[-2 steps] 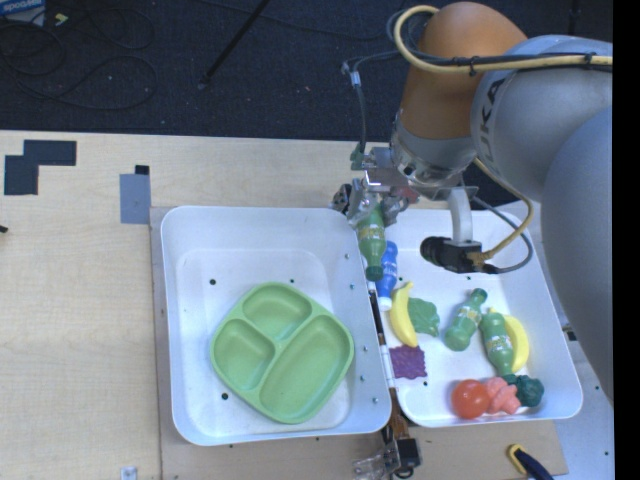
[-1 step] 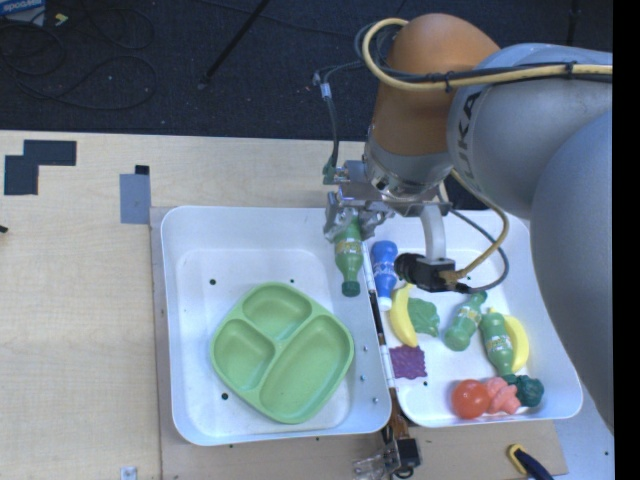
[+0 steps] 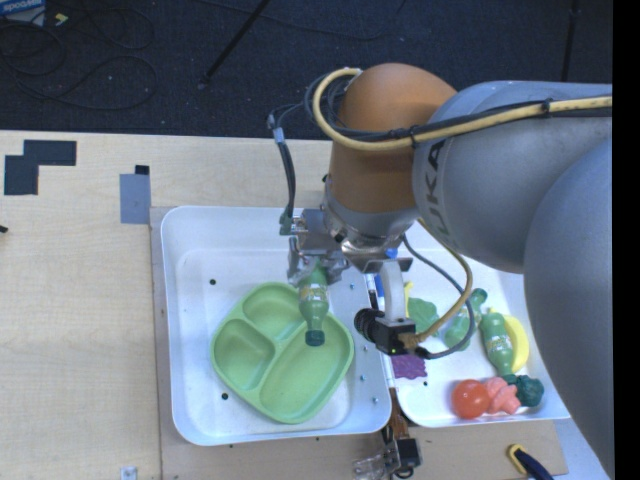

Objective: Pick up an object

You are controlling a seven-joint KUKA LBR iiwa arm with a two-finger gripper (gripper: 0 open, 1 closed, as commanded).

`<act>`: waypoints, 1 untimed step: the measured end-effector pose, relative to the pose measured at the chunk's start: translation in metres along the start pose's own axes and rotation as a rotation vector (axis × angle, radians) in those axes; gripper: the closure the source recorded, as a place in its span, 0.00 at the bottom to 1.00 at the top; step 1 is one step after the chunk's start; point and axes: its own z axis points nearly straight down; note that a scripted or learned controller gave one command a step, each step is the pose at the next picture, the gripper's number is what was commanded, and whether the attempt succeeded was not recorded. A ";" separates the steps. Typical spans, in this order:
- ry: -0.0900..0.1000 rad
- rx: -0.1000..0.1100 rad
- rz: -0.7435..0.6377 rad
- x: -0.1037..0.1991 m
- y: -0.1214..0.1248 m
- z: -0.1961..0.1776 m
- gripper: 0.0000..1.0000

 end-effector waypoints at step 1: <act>-0.001 0.000 0.000 0.046 -0.052 -0.005 1.00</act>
